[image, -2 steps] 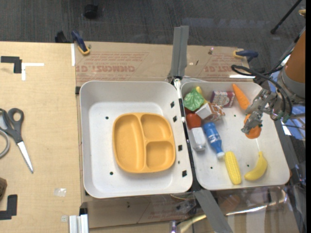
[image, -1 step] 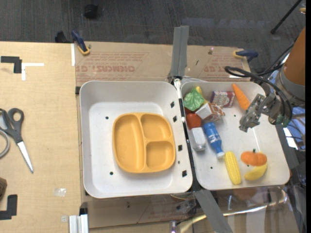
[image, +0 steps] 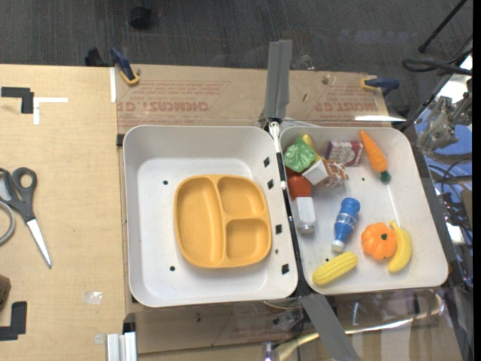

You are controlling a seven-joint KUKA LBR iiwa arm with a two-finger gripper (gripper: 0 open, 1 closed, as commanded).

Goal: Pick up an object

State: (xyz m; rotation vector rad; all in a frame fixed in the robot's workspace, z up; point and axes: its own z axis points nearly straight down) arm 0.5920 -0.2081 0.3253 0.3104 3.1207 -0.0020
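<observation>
The right bin (image: 421,201) holds several toy foods. A green leafy piece (image: 301,156) lies at its far left, with a small red and white box (image: 343,153) and a carrot (image: 373,153) beside it. Below those sit a little carton (image: 325,173), a clear bottle with a red cap (image: 303,205) and a blue bottle (image: 345,222). Near the front lie an orange pumpkin (image: 378,241), a banana (image: 401,250) touching it, and a corn cob (image: 335,268). In the left bin (image: 143,201) rests a yellow divided plate (image: 223,220).
Scissors (image: 26,209) lie on the wooden bench at the far left. Blue clamps (image: 124,66) hold cardboard behind the bins. Cables and metal gear (image: 447,126) crowd the right bin's far right side.
</observation>
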